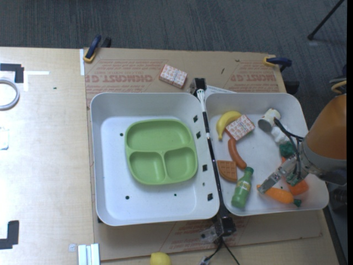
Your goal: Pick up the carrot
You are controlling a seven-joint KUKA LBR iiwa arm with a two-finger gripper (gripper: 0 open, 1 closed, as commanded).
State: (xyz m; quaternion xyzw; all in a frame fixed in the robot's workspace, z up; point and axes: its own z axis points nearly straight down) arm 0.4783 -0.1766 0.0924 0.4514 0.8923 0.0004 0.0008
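My hand [274, 180], finger state indeterminate, sits touching the upper-left end of the carrot [279, 195], whose long axis runs left-right beside the green bottle [242, 188].

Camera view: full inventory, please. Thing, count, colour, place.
Divided plate: 1, green, left bin.
Banana: 1, yellow, right bin, upper left.
Patterned block: 2, pink-white, one in right bin, one on cardboard.
Sausage: 1, red-orange, right bin.
Waffle: 1, brown, beside sausage.
Bottle: 1, green, right bin front.
Carrot: 1, orange, right bin front right.
Lemon: 1, yellow, bottom edge.
Clamps: 2, blue-yellow, cardboard's far corners.
Pincer: 1, grey, at the carrot.
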